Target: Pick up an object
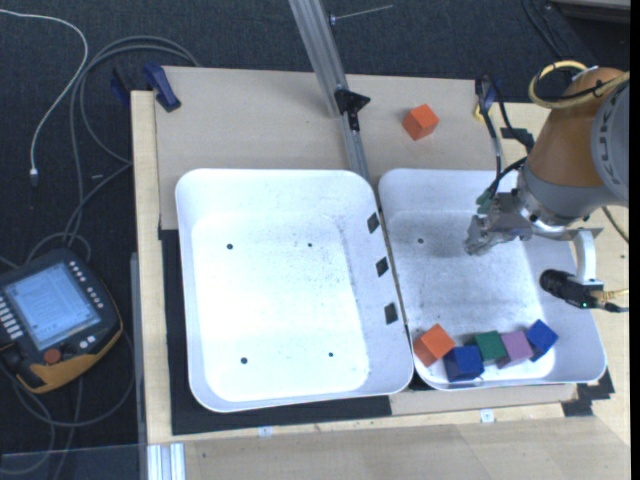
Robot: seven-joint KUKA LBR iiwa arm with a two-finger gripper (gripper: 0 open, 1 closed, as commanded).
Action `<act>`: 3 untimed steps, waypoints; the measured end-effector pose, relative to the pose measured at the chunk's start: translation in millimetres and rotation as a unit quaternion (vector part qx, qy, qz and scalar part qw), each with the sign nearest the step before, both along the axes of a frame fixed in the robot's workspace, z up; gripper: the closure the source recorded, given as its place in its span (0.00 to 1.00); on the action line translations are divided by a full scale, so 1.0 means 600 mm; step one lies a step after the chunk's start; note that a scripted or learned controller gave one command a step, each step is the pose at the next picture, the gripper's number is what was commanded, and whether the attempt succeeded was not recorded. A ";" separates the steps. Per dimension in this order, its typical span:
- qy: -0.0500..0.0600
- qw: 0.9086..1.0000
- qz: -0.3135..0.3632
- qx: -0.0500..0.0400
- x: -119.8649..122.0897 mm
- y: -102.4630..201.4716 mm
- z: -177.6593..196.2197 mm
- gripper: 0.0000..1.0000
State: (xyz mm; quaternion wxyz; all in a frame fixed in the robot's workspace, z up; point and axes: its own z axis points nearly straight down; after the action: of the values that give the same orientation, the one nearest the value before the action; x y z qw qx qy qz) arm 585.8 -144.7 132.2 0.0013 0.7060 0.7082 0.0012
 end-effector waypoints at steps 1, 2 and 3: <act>-0.001 1.000 0.001 0.000 0.001 0.000 0.017 1.00; 0.002 1.000 0.002 0.003 -0.119 0.122 0.118 1.00; -0.004 1.000 -0.001 -0.002 -0.026 0.048 0.199 1.00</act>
State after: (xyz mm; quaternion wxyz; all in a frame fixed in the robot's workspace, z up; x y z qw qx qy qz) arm 569.9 -115.9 251.5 0.0051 0.7069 0.7073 0.0023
